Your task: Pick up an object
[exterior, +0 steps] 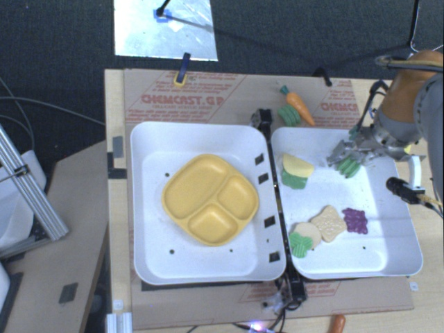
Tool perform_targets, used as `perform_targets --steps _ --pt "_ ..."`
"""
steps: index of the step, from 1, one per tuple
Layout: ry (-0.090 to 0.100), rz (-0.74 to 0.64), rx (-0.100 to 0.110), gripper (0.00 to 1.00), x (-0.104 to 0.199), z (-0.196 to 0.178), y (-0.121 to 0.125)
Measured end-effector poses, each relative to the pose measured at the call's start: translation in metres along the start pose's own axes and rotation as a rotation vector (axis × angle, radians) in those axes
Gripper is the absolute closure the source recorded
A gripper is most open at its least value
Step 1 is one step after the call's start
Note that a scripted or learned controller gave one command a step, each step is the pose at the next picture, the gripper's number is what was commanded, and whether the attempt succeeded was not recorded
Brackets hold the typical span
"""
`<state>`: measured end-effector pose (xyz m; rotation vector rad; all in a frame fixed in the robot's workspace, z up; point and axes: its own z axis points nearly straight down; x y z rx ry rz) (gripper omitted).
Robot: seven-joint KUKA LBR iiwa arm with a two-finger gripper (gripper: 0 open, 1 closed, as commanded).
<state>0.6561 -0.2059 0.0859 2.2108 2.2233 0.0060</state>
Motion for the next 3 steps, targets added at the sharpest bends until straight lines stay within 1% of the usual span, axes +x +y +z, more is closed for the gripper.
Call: perform_targets --steps 1,2,3 --pt "0.004 0.001 0.008 0.00 0.000 0.000 0.013" --pt "0.004 0.006 0.012 0.00 0.015 0.001 -0.070" --pt "-0.001 0.000 -0.001 0.00 0.002 0.000 -0.008"
